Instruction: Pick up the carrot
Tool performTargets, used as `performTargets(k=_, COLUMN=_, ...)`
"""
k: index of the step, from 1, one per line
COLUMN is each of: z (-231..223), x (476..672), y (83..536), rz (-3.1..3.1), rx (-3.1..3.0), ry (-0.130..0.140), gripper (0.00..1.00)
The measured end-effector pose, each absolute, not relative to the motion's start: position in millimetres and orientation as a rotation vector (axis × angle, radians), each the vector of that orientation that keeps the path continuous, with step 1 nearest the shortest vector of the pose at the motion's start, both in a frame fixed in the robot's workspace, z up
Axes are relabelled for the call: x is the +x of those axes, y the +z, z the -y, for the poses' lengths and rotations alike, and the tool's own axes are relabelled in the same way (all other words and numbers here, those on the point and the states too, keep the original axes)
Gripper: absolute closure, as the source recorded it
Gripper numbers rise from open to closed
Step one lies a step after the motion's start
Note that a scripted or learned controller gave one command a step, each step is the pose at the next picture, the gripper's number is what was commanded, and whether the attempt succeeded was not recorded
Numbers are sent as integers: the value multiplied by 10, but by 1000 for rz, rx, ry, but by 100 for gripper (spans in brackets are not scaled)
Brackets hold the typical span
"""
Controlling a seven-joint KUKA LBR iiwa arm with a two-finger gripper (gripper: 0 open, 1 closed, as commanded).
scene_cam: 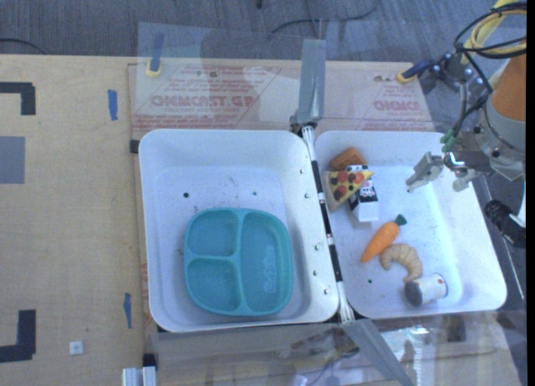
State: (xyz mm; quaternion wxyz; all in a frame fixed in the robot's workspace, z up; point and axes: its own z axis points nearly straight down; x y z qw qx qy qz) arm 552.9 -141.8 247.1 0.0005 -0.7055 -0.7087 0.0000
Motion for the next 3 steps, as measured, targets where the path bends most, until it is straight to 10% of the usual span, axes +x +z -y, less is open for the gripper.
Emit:
performTargets(k=1, z=1365, x=5202, y=959, rz=2273, rx=-2172, ry=-2, gripper=0)
performTargets(k=2, z=1391, x=5201, y=1056, rz=2269, rx=-2179, ry=-4, gripper=100)
performTargets(k=3, z=655, x=5023, y=2120, rz=2335, rx=-2101, ry=-1, gripper=100)
